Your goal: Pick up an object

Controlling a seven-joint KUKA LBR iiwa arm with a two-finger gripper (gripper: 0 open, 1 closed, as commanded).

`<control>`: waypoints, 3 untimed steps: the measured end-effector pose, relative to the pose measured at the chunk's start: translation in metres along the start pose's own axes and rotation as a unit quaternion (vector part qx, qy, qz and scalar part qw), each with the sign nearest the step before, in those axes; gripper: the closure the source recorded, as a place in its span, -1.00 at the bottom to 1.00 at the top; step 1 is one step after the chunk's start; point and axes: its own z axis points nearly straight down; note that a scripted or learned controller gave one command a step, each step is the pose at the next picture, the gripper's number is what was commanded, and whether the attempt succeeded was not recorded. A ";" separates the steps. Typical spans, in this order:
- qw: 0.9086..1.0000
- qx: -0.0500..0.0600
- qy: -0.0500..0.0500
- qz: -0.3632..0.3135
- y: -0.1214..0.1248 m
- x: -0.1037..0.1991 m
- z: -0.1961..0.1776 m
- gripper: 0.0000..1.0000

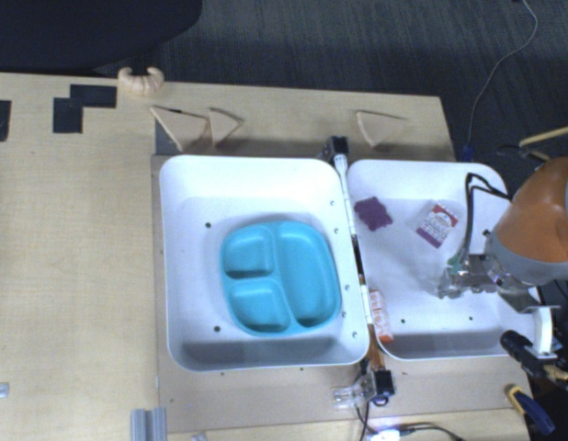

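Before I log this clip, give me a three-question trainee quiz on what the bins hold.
1. True or false: the blue divided tray lies in the left bin.
2. Which lies nearer the wall between the bins: (a) the purple block, (b) the small packet?
3. Fill in: the gripper is over the ____ bin.

Key: 1 true; 2 a; 3 right.

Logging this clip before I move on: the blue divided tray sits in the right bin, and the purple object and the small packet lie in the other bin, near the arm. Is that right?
Not quite. The camera view shows the blue divided tray in the left bin, not the right. The purple object and the small packet lie in the right bin, near the arm, as you said.
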 end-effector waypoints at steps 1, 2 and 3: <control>1.000 0.000 0.000 0.000 0.000 0.000 0.000 -1.00; 1.000 0.003 0.000 0.000 -0.002 0.048 0.011 -1.00; 1.000 0.002 -0.001 0.001 -0.002 0.065 0.011 -1.00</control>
